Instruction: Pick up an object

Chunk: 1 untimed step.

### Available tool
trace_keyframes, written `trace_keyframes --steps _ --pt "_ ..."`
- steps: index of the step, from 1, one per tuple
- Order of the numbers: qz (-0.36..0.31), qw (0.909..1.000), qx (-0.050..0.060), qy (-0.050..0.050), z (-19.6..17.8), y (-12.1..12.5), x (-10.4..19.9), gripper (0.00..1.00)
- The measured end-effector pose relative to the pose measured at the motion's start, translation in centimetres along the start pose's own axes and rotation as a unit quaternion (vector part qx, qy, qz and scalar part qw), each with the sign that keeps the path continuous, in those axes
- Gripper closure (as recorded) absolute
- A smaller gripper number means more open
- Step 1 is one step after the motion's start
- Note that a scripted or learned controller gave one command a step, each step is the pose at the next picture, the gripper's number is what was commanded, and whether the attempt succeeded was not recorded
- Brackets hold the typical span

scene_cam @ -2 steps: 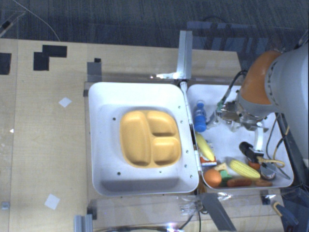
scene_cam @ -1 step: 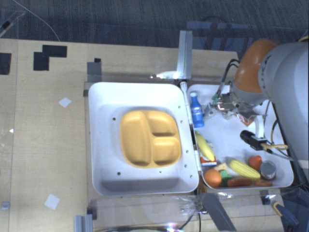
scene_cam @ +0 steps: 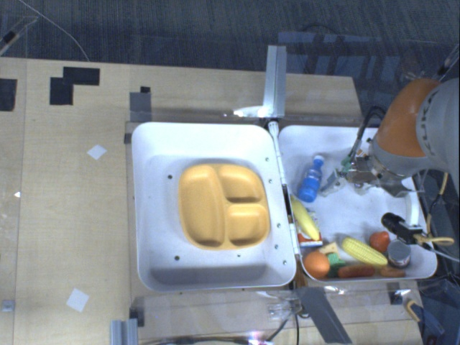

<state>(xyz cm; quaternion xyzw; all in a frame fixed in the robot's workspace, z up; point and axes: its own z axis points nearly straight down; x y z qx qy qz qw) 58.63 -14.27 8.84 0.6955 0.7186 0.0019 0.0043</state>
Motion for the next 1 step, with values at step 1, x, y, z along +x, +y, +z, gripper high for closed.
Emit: trace_keyframes --steps 1 --pt "0.003 1.0 -0.003 -0.002 -11.56 -1.07 -6.6 0.0"
